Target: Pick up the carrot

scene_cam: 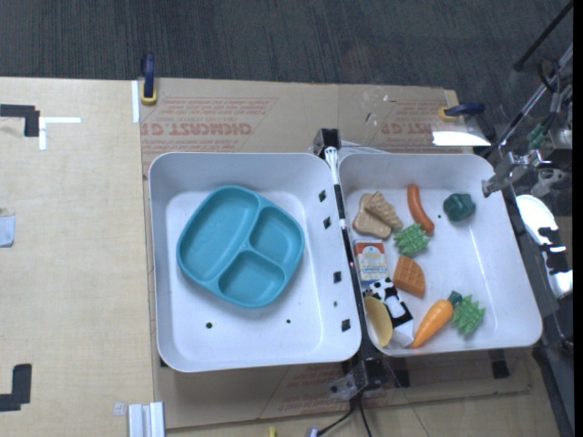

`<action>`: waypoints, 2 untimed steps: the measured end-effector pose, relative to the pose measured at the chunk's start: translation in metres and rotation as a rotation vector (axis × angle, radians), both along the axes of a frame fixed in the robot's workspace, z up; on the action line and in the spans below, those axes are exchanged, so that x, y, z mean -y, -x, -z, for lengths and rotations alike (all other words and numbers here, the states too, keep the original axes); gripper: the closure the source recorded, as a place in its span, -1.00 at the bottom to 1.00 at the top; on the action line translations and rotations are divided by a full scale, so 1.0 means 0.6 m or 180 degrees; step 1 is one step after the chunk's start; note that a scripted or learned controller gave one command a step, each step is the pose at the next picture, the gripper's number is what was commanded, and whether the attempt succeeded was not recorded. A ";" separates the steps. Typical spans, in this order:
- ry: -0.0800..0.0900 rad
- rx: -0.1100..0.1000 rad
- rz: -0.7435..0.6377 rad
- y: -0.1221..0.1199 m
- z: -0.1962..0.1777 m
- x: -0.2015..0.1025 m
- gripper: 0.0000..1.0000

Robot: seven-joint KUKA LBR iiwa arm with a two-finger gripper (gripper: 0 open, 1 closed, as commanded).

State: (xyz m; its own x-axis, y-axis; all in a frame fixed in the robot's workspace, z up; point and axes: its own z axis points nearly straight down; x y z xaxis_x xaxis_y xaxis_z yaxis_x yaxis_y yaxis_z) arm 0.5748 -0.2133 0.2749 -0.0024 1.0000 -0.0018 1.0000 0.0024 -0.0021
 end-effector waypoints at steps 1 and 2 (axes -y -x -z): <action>-0.0007 0.0002 -0.0991 0.082 0.246 -0.026 -1.00; -0.0008 0.0006 -0.1525 0.157 0.305 -0.082 -1.00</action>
State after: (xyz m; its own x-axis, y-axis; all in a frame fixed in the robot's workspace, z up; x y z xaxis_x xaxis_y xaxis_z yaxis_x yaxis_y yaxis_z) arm 0.4807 -0.1642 0.0916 -0.4630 0.8863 0.0002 0.8863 0.4630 0.0004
